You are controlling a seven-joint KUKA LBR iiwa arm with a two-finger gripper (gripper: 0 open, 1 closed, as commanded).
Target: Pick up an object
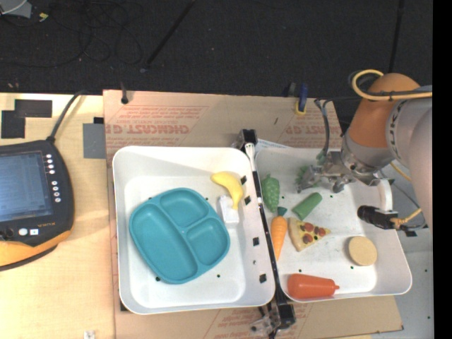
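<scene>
My gripper (326,176) hangs low over the back of the right bin (395,277), under the orange wrist band. Just in front of it and to its left lies a green cylinder (307,205). A green vegetable (270,188) sits by the bin's left wall. An orange carrot (278,236), a pizza slice (308,233), a round tan disc (361,251) and a red bottle shape (311,285) lie toward the front. Nothing shows between the gripper's tips.
The left bin (134,288) holds a teal divided plate (180,233), a yellow banana (229,184) and a small white block (227,210). A control pendant (28,196) lies on the bench at far left. A black part (378,217) juts from the arm over the right bin's right side.
</scene>
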